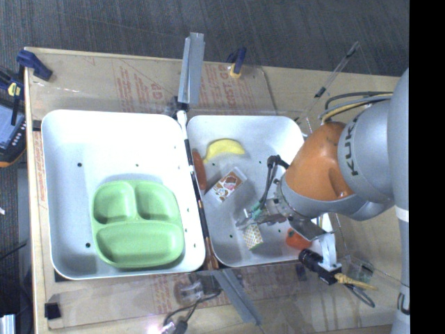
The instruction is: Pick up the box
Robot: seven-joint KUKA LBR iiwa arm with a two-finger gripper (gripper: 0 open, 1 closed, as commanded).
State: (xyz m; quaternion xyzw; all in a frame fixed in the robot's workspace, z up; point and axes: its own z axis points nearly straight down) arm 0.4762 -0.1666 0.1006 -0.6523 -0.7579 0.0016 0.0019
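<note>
The small brown-and-white printed cardboard box (229, 184) is lying flat in the right-hand shallow white plastic bin (278, 132), just below the yellow banana (224, 148) and beside a reddish-brown sausage-shaped thing (199, 170). The grey arm's two-finger gripper (256, 218) is hanging over the bin just right of and below the box, not touching it; its state I cannot tell. In the left-hand white bin (69, 145), a green three-compartment tray (138, 223) is sitting well left of the box.

small printed box (228, 184), tilted, right bin
</note>
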